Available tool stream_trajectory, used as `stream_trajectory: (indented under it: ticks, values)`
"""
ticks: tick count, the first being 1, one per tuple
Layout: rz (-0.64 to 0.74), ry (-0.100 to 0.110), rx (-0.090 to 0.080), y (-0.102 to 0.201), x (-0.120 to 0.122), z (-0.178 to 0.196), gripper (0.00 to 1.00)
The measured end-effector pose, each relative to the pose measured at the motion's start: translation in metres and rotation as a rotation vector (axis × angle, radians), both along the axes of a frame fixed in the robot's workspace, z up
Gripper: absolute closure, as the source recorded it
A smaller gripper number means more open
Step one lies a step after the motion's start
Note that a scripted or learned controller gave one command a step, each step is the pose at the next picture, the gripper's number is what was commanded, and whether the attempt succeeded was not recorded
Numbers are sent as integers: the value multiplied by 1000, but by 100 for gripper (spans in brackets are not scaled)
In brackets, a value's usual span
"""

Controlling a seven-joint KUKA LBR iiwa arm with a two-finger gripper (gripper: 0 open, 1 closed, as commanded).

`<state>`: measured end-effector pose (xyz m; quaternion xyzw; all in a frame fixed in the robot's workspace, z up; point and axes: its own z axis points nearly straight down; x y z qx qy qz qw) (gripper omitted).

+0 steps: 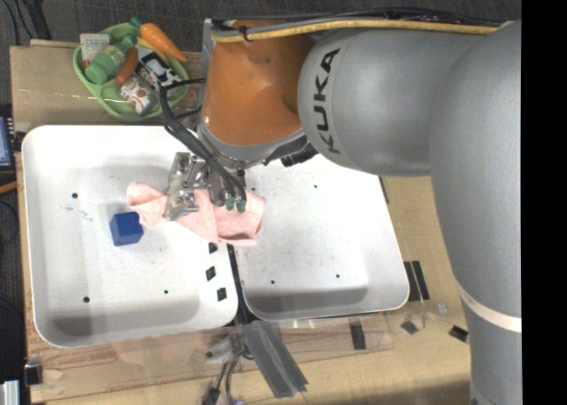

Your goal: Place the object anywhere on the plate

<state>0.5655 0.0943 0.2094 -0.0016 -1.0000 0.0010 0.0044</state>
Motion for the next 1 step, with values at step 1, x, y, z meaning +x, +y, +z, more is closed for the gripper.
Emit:
stream_trajectory:
  ticks: [1]
  values:
    - [5,-5,1,45,-16,15,100]
